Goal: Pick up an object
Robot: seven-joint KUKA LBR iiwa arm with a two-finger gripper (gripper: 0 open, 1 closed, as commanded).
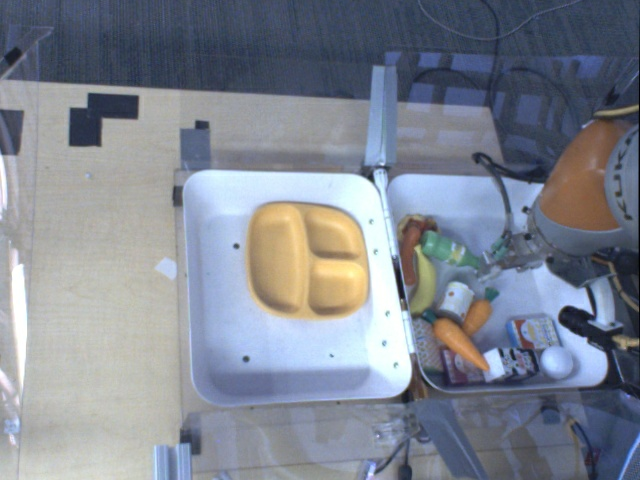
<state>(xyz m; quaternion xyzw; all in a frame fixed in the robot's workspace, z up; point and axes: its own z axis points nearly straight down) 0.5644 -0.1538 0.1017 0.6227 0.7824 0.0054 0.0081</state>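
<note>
Overhead, the left bin (200, 298) fills the centre of the frame and carries a yellow three-compartment tray (306, 259), lying flat toward the bin's upper middle. The right bin (455, 193) sits just beside it, at the right of the frame, and holds the clutter: a green bottle (447, 249) lying tilted near the bin's upper left, a yellow banana (424, 280) just below it along the left wall, a small white jar (457, 297), two toy carrots (462, 340) in the lower middle, a small carton (530, 330) and a white ball (556, 362) at lower right. The arm (592, 193) enters from the right edge, its orange band over the bin's upper right corner. The gripper (503, 256) is down inside the right bin, just right of the green bottle's cap end; finger spread cannot be resolved, and no object is visibly between them.
</note>
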